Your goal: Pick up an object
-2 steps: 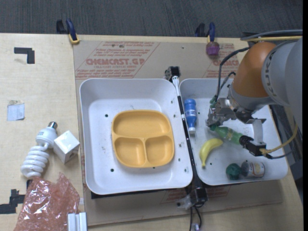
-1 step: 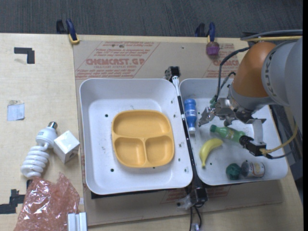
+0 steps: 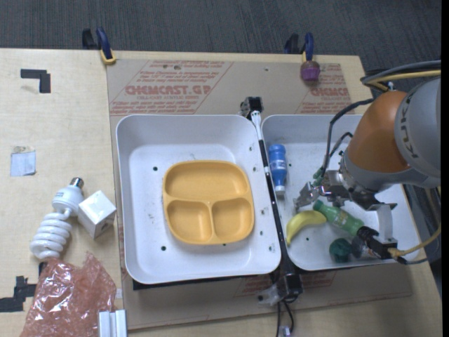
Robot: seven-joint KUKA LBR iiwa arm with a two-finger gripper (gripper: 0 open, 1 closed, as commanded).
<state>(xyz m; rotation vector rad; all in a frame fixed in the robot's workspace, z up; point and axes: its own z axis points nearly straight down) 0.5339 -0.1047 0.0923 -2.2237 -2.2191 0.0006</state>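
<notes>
One green bottle (image 3: 339,216) lies partly hidden under the arm (image 3: 382,146)

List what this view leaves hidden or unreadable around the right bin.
- Gripper: in the camera view, the wrist and cables cover it; its grip state is unreadable.
- Green bottle: one end runs under the gripper.
- Dark green object: too small to identify.
- Right bin: the arm covers its right side.
</notes>
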